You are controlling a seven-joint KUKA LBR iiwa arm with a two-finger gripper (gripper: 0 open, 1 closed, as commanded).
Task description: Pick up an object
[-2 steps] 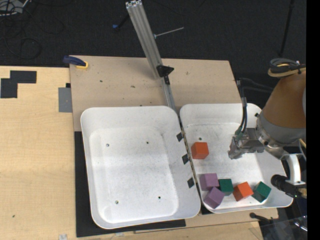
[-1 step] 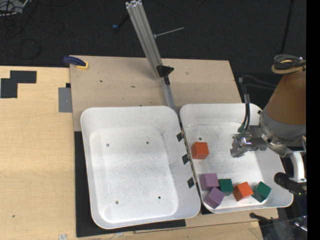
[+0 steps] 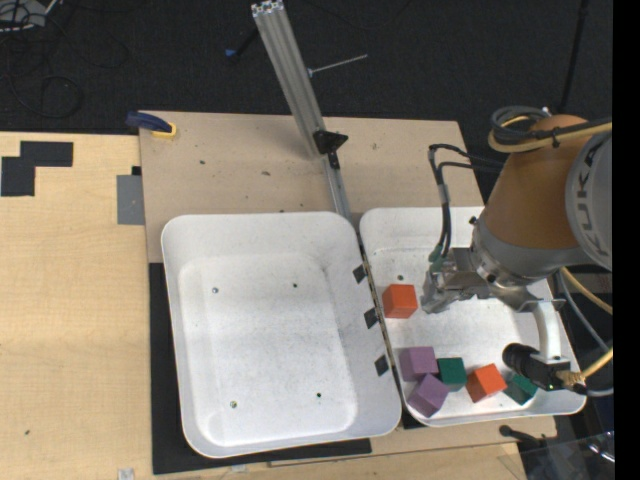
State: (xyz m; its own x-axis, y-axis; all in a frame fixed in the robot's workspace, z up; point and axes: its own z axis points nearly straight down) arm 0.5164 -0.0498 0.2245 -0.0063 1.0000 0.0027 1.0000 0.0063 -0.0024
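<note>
The right bin holds several small blocks. An orange cube lies near its left wall. Two purple blocks sit at the front, with a dark green cube, another orange block and a teal block beside them. My gripper hangs low over the bin, just right of the first orange cube. Nothing shows between its fingers from this angle.
The left bin lies beside the right one, with a raised divider and black clips between them. A slanted aluminium bar rises behind the bins. My arm's orange and grey body covers the right bin's far right side.
</note>
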